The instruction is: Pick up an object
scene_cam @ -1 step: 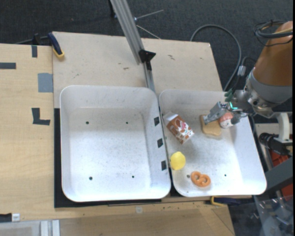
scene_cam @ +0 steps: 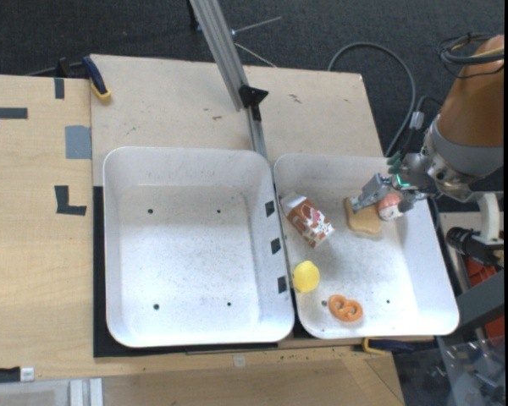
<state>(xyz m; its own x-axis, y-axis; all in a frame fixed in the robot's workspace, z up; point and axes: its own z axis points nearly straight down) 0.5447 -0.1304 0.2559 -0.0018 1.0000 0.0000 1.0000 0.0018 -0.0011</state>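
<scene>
Pretzel [scene_cam: 345,309] lies nearest; arm reaches leftward, gripper [scene_cam: 378,195] low over bread [scene_cam: 365,220], grip unclear.

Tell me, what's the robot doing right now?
Hand low in right bin, over tan piece. Grip unconfirmed. Carton, lemon, pretzel lie apart.

This is a robotics lab. Two white bins [scene_cam: 186,163] sit side by side on a plywood bench [scene_cam: 161,100] marked with bits of grey tape [scene_cam: 78,142]. A metal pole [scene_cam: 220,36] slants over the bench. Loose cables [scene_cam: 368,53] trail across dark carpet [scene_cam: 68,11], and a clamp [scene_cam: 96,76] grips the bench edge.
</scene>
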